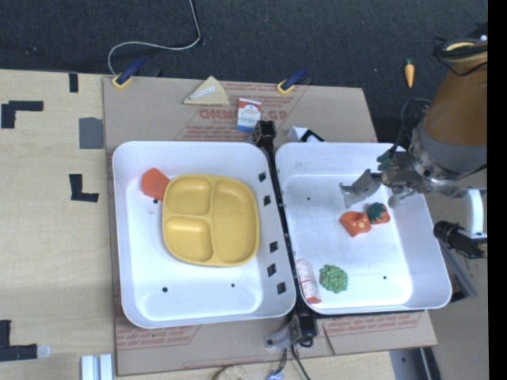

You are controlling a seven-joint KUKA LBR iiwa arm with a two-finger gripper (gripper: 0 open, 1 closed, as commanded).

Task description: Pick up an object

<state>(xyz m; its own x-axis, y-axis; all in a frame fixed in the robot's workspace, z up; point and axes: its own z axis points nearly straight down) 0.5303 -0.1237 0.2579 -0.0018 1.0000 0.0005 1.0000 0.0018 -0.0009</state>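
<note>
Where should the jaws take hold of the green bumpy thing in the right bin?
Probably grip the green bumpy toy across its rounded middle, coming straight down. It sits apart from the wrapped packet to its left, with bare right bin floor on its other sides.

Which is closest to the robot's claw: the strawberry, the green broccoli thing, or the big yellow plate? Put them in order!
From the gripper in the camera view:
1. Strawberry, just below it in the right bin.
2. Green broccoli, lower down near that bin's front.
3. Yellow plate, over in the left bin.
</note>
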